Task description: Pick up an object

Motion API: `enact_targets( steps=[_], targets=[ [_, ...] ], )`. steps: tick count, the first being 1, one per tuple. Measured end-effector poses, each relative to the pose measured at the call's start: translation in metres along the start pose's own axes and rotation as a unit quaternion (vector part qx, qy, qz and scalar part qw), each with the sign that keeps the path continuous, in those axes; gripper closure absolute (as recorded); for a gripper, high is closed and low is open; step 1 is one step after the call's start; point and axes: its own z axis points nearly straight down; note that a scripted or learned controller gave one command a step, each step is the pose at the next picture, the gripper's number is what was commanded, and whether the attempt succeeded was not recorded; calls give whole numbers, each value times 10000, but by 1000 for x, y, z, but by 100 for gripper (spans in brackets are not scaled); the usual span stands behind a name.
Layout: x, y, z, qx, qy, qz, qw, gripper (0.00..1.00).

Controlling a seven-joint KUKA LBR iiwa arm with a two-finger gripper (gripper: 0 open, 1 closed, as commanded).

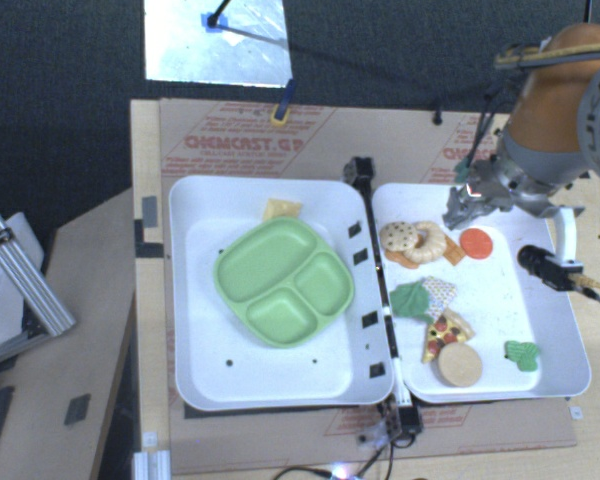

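You've got red print reading "CHEMCAST GP" on the brown protective sheet under both bins, repeated upside-down near the right rear. The gripper sits over the rear edge of the right white bin, tip just above and beside the flat red disc; I cannot tell whether its fingers are apart or together, and nothing shows between them. Just left of the disc: a chocolate-chip cookie touching a tan bagel-shaped ring. Mid-bin you have a green leaf piece, a pale dotted wedge, a pizza slice toy with its long axis running front-left to rear-right, point toward the rear, and a round tan disc at the front. A small green piece lies apart at front right. The left white bin holds a green three-compartment plate and a yellow wedge behind it.
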Motion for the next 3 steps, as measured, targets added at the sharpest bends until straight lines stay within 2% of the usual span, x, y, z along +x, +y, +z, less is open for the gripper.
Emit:
enact_targets(
  steps=[1,3],
  targets=[
    [54,-20,5,24,12,-17,10000,100],
    [124,-69,-4,29,8,-9,10000,100]
  ],
)
